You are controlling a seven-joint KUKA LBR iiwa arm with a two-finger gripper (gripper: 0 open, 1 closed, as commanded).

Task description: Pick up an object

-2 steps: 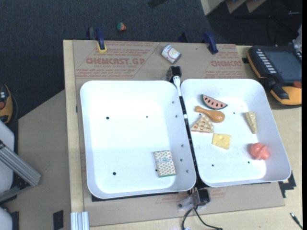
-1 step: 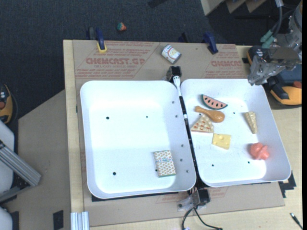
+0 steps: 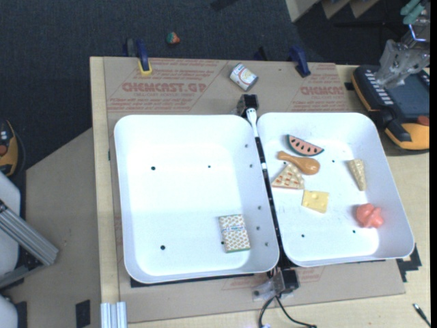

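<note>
Claw (image 3: 408, 36) state unclear; five toy foods in right bin (image 3: 382, 244), one packet (image 3: 234, 233) in left bin (image 3: 136, 203).

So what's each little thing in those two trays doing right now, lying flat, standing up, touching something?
Patterned packet: lying flat in the left bin, near its front right corner.
Watermelon slice: flat in the right bin, apart from the rest.
Drumstick: flat, touching the waffle wedge.
Yellow cheese square: flat, alone.
Pale wedge: flat, alone.
Pink lump: resting near the right wall.
Small box: on the board behind the bins.
</note>
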